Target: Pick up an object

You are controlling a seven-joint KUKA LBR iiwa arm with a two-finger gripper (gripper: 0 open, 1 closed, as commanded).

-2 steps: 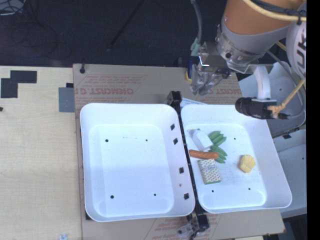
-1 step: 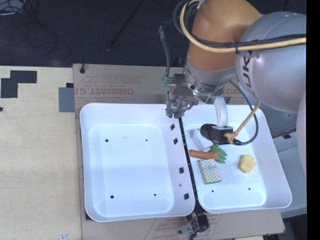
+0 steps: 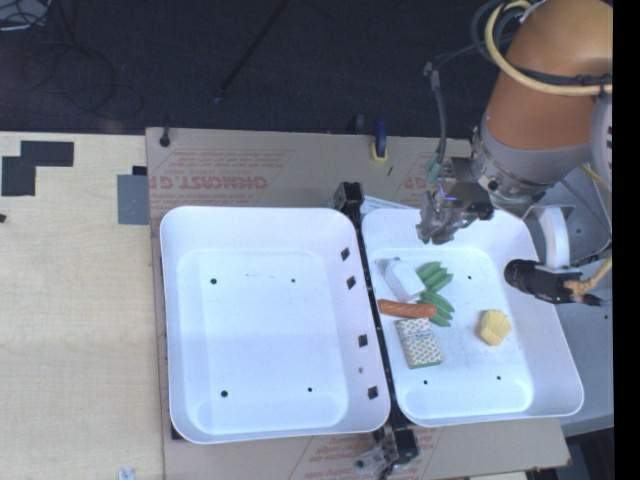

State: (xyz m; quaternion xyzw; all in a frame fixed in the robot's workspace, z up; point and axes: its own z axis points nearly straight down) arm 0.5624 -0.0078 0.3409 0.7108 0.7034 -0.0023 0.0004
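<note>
The arm (image 3: 545, 78), grey with an orange band, reaches in over the far right corner of the right bin (image 3: 545, 393). The left bin (image 3: 200, 238) sits beside it. Whether the gripper (image 3: 440, 230) is spread or closed cannot be told. Near the right bin's left edge lie green pods (image 3: 437, 288), an orange stick (image 3: 407, 309), a patterned packet (image 3: 420, 344), a white piece (image 3: 402, 279); a yellow lump (image 3: 494, 327) sits apart, rightward.

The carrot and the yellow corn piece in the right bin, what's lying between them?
In the camera view, just bare white bin floor separates the carrot from the corn piece.
</note>
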